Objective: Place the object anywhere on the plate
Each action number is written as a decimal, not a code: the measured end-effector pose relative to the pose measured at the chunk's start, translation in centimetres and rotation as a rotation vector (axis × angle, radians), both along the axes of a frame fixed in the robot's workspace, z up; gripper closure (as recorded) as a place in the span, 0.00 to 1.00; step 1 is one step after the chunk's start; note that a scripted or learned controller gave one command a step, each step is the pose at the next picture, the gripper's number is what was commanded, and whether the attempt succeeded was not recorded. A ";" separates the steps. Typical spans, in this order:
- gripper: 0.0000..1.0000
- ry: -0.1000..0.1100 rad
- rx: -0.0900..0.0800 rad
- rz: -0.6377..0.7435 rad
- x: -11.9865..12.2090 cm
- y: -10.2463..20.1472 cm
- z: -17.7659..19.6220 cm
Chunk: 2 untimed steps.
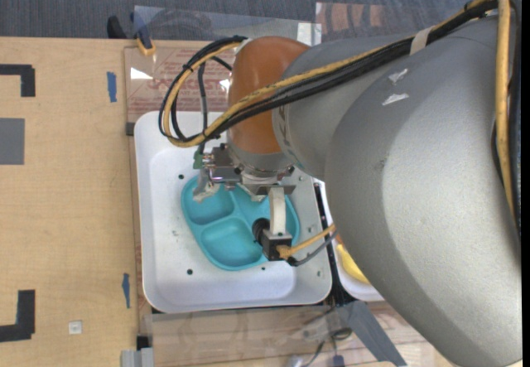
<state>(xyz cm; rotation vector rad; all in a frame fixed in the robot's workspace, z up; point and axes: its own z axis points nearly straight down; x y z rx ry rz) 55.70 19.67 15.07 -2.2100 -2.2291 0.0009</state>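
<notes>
Grey arm (397,150) low over left white bin (157,216); claw (240,187) above teal divided plate (219,233). Claw spread or pressed together: cannot tell.

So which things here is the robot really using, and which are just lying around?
For the job:
- the turquoise plastic plate with compartments
- the robot's two-finger gripper, low over that plate
- the white bin holding the plate

Just lying around:
- the blue tape strips on the brown board
- the black marks on that board

I can't see the object itself.
</notes>
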 end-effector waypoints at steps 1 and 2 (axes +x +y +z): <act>1.00 -0.003 -0.002 -0.002 0.1 -0.2 1.1; 1.00 -0.013 0.001 -0.012 0.1 -6.8 12.3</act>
